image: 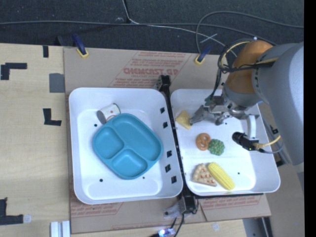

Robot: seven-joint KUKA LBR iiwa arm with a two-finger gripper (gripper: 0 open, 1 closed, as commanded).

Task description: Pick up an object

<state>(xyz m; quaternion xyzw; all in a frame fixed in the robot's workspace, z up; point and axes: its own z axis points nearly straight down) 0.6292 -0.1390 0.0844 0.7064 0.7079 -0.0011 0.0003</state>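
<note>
Left shallow white bin (79,132): blue three-compartment plastic tray (127,145), small white cup (108,113) at far edge. Right shallow white bin (261,177): yellow cheese wedge (183,119), brown pretzel (202,141), green broccoli (216,146), waffle slice (203,175), yellow corn cob (221,176). Two-finger gripper (213,116) low beside cheese wedge, released, grasping nothing.

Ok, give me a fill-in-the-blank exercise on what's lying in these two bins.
1. The blue divided tray lies in the ____ bin.
2. Beside the pretzel sits a green piece of ____.
3. The corn cob touches a slice of ____.
4. The hand hovers over the ____ bin, near the yellow cheese wedge.

Missing words: left; broccoli; pizza; right
</note>
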